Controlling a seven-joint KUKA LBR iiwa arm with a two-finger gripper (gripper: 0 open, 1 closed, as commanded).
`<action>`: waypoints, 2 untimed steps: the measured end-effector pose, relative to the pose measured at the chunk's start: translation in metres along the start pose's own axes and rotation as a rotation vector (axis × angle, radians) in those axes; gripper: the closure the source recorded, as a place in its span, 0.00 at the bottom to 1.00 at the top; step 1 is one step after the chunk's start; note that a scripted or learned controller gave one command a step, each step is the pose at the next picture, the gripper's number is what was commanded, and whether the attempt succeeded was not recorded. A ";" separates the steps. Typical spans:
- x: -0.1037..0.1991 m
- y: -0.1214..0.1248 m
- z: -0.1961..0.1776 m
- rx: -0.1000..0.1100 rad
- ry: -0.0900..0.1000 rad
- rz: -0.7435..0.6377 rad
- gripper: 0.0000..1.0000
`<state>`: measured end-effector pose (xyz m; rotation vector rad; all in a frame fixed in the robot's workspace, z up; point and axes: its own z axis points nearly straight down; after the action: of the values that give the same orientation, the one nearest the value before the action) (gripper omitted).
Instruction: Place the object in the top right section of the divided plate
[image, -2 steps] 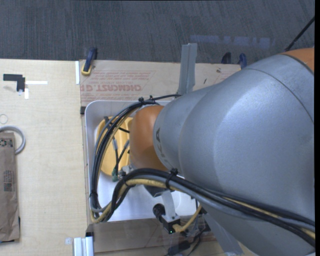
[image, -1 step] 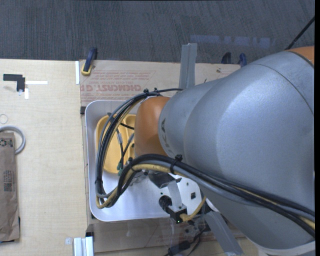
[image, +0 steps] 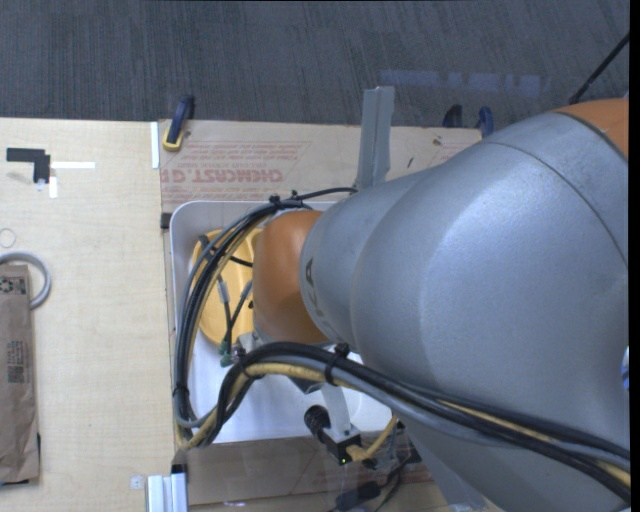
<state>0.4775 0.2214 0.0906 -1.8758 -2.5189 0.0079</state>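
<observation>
Pincer grip: I cannot tell, nor where the object is. The arm (image: 470, 300) looms over the bin (image: 270, 405), with the yellow plate (image: 213, 300) peeking out at nine o'clock. I'd drop low over the plate's top right section before releasing.

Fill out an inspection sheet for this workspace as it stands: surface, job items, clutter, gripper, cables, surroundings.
Surface: light wooden bench; white bin with a cardboard sheet behind it.
Job's things: yellow divided plate lies in the bin, largely covered by the arm; the object to place cannot be made out.
Clutter: brown paper bag at the left edge; black bracket on the bench; blue clamp on the cardboard.
Grippers: hidden under the arm; state cannot be told.
Cables: black and tan cable bundle loops across the bin, over the plate.
Surroundings: dark grey carpet beyond the bench.
</observation>
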 end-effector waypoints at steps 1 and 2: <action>-0.002 0.003 0.000 0.001 -0.001 0.560 1.00; 0.004 0.006 -0.082 0.000 -0.001 0.481 1.00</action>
<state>0.4827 0.2275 0.1728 -2.4237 -2.0009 0.0090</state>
